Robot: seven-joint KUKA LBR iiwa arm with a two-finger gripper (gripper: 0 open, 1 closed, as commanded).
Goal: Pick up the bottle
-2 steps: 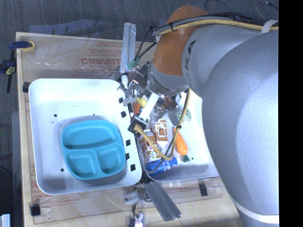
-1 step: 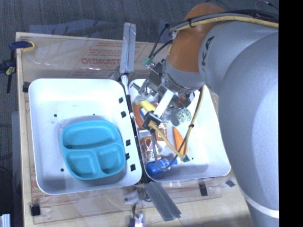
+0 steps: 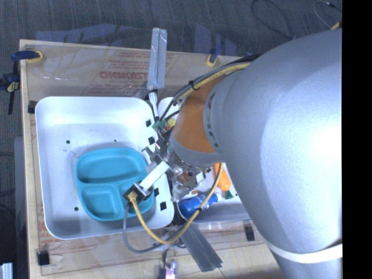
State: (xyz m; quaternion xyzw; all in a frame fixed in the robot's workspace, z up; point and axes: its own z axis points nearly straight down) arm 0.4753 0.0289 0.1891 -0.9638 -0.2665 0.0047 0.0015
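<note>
A blue bottle (image 3: 195, 205) lies just right of the blue tray (image 3: 110, 182), under the arm (image 3: 279, 144). It probably is light, slippery plastic; its middle suits grasping. The gripper's state cannot be told.

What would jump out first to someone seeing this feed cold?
The grey arm with its orange band covers most of the right bin. Next comes the blue divided tray low in the left bin. A blue bottle peeks out just under the wrist, beside something orange.

One overhead camera slants down onto bench (image 3: 87, 68).
</note>
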